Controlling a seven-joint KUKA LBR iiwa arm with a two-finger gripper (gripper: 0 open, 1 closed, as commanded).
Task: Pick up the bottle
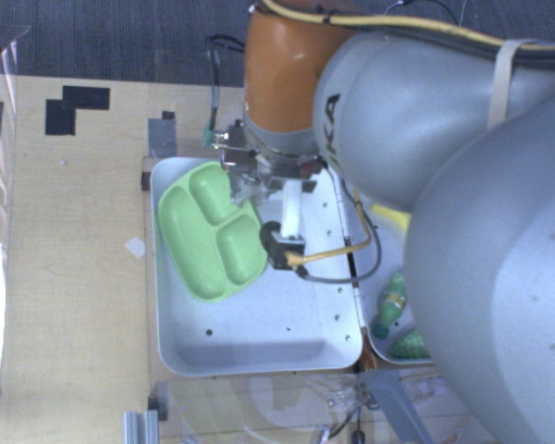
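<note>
From my seat I see the arm [425,109] reaching in from the right, its gripper [244,189] low over the far side of the left bin [259,336], right at the far right corner of the green divided tray [208,239]. From this angle I cannot tell whether the gripper is spread or pressed together. The tray lies tilted in the bin's left half. The bottle [388,305], green with a yellowish label, lies in the right bin [379,353] near its left wall, partly hidden by the arm, well apart from the gripper. A second green thing [410,345] sits just nearer than it
</note>
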